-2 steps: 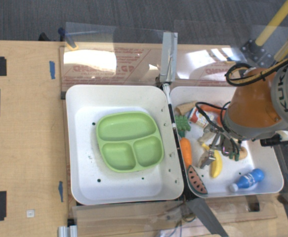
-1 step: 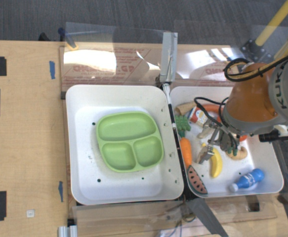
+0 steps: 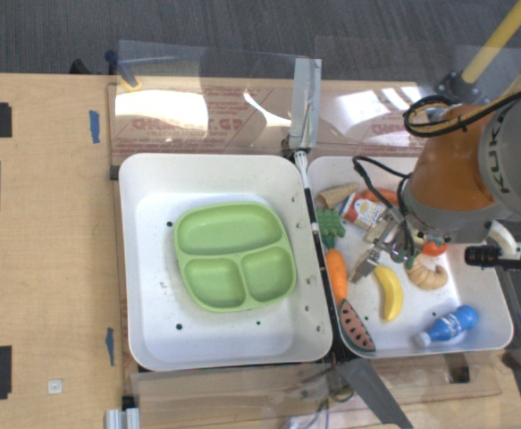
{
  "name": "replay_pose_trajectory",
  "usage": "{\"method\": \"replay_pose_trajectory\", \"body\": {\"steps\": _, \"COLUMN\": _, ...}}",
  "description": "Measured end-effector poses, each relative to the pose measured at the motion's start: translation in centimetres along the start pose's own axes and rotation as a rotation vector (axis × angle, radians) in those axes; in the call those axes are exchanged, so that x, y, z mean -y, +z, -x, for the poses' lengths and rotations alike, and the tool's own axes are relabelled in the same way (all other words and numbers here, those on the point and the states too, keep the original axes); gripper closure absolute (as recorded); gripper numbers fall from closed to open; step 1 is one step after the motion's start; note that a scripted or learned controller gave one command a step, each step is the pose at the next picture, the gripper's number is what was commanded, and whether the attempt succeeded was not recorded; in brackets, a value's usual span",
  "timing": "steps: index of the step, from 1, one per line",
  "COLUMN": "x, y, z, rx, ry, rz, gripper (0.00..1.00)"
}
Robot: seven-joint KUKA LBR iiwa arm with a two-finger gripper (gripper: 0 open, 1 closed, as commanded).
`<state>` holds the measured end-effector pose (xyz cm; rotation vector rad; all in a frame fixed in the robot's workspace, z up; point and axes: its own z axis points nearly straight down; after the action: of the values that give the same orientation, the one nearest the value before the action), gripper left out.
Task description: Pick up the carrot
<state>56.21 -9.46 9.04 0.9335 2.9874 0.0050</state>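
An orange carrot (image 3: 336, 274) lies along the left wall of the right bin (image 3: 492, 329), its green top (image 3: 330, 225) pointing to the back. My gripper (image 3: 376, 250) hangs over the middle of that bin, just right of the carrot and apart from it. Its metal fingers (image 3: 365, 266) point down and to the left, open, with nothing between them. The orange-banded wrist (image 3: 452, 172) rises behind the gripper toward the right.
In the right bin lie a banana (image 3: 389, 292), a watermelon slice (image 3: 357, 324), a blue bottle (image 3: 448, 325), a croissant (image 3: 428, 275), a red-and-white packet (image 3: 364, 211) and a tan block (image 3: 336, 195). A green divided plate (image 3: 234, 256) sits in the left bin (image 3: 144, 266).
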Motion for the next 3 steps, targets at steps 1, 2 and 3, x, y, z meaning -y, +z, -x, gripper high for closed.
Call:
{"method": "replay_pose_trajectory", "body": {"steps": 1, "x": 1.3, "y": -0.1, "z": -2.0, "rx": 0.004, "ry": 0.115, "rz": 0.001, "gripper": 0.0}}
{"method": "replay_pose_trajectory", "body": {"steps": 2, "x": 1.1, "y": -1.3, "z": -1.8, "rx": 0.012, "ry": 0.113, "rz": 0.006, "gripper": 1.0}}
{"method": "replay_pose_trajectory", "body": {"steps": 3, "x": 4.3, "y": -0.3, "z": -6.0, "rx": 0.012, "ry": 0.385, "rz": 0.009, "gripper": 1.0}}
